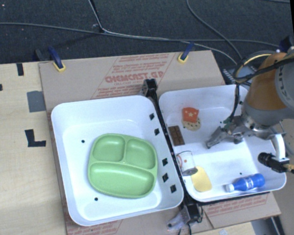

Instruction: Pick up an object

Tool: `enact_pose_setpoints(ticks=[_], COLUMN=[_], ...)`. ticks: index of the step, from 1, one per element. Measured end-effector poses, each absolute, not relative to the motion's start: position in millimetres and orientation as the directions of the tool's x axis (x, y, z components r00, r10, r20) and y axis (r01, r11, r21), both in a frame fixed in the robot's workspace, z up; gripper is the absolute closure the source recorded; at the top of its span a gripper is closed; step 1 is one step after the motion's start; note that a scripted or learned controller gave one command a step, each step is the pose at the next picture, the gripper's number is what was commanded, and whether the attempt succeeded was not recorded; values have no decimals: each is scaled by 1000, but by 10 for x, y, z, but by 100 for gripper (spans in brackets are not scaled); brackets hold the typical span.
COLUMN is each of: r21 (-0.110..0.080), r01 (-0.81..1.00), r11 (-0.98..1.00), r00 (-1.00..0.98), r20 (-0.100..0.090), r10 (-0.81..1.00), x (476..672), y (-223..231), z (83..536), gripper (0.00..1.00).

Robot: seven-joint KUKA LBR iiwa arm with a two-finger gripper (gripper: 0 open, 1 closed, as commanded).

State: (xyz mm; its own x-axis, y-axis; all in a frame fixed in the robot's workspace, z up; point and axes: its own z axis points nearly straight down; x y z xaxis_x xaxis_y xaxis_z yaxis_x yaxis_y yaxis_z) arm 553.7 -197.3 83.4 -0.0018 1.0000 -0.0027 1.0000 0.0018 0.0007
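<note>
Green is the first thing I pick out: a sectioned plate (123, 165) lying flat in the left bin (66, 151), well away from my pincer (212, 142) on the far side of the divider. The pincer sits low in the right bin (216, 92), pointing toward the divider, with the grey arm (271, 93) and its orange band behind it at the bin's outer wall. I see its two fingers as one dark wedge, and I cannot tell whether they are apart or together; nothing shows between them.

The things I could pick up are all in the right bin. An orange-topped small block (191, 118) stands beyond the pincer tip, near but not touching. A brown bar (176, 134) lies just ahead of the tip, against the divider. A small clear cup (186, 162) sits below the pincer on the divider side, and a pale yellow piece (201, 179) lies just beside that cup. A blue bottle (245, 183) lies on its side along the near wall, apart from the pincer.

The bins rest on cardboard (131, 76) over the wooden worktop (8, 158).
</note>
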Motion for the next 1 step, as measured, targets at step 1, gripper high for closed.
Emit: enact_pose_setpoints(ticks=[1], r21=[5], r01=[1000], r11=[2], r00=[-2], r20=[-6], r10=[1000], x=[5551], y=[-1982], z=[968], gripper=[100])
